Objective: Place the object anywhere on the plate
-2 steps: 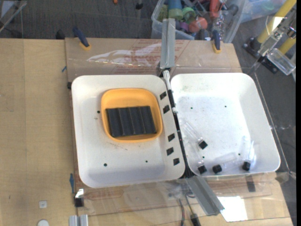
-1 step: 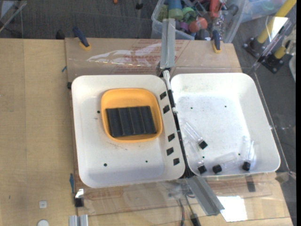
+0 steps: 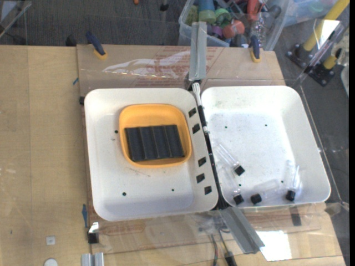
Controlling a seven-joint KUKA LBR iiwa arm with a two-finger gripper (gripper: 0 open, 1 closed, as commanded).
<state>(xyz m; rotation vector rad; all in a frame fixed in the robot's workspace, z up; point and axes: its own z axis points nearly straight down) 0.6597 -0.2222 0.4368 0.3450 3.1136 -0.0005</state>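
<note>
Wooden bench (image 3: pixel 39 148) carries two shallow white bins side by side; the ribbed black rectangular block (image 3: pixel 154 143) already lies on the orange rounded plate (image 3: pixel 128 118) in the left bin (image 3: pixel 100 193). I cannot tell the jaws' state. It seems centred, so slipping off looks unlikely; rims leave room.

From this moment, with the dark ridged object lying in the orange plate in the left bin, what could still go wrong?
1. The dark ridged object fills much of the orange plate, its lower edge near the rim; a nudge could tip it over the side.
2. Clear plastic pieces with small black parts lie in the right bin; being see-through, they may be misjudged and missed in a grasp.
</note>
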